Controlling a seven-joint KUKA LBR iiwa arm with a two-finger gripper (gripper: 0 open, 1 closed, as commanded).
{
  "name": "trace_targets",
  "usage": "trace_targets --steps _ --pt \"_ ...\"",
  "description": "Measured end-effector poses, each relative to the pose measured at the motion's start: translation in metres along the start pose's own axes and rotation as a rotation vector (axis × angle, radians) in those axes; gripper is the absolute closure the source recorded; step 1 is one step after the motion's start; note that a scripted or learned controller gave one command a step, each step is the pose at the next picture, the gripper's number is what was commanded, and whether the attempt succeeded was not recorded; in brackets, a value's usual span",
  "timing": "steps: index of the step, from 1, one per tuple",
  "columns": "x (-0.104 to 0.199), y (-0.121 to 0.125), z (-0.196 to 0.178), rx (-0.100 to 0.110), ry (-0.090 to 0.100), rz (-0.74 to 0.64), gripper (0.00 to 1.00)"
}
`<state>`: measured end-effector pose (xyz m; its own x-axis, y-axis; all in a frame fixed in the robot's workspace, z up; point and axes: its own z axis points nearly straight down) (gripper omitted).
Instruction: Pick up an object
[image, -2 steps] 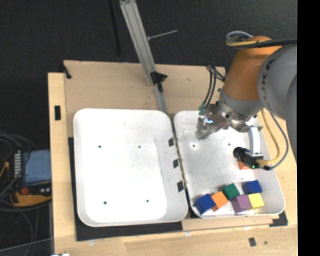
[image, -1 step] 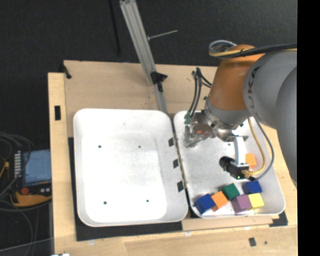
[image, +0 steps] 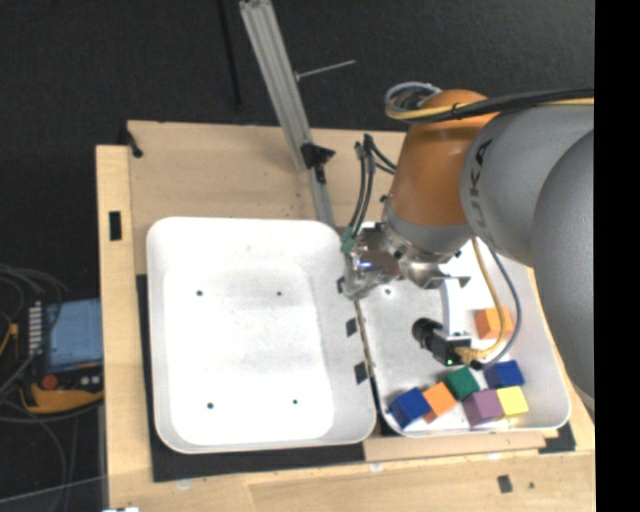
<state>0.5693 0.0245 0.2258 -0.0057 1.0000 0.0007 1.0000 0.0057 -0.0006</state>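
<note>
My hand (image: 372, 262) hangs over the far-left part of the right bin (image: 400, 350), close to the wall it shares w/ the left bin (image: 250, 320). Can't tell from this angle if it's spread or pressed together; nothing shows held in it. Task thing = any block, and most are bunched at the near end of the right bin, well apart from my hand.

Risks, as I judge them:
- The cluster is packed tight, several blocks touching. Coming down on one prob. lands on a neighbour or wedges two at once, so a slip or no grab.
- The near row lies close to the bin's front wall. Little room on that side, so I could hit the rim.
- I'm close to the shared wall, so a low sideways move could clip it.

The lone orange block (image: 487, 322) stands apart from the cluster, so it's likely the easiest pick.

Count, 7 blocks:
- 2 blue: blue block (image: 410, 405), other blue block (image: 505, 375)
- 2 orange: the lone one + orange block (image: 440, 398)
- 1 green block (image: 462, 383)
- 1 purple block (image: 485, 405)
- 1 yellow block (image: 513, 400)

Also 2 bins on 1 table (image: 230, 150).
</note>
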Motion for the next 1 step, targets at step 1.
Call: trace_targets --steps 1 --pt "0.0528 -0.0282 -0.0033 0.001 0.002 -0.002 1.00"
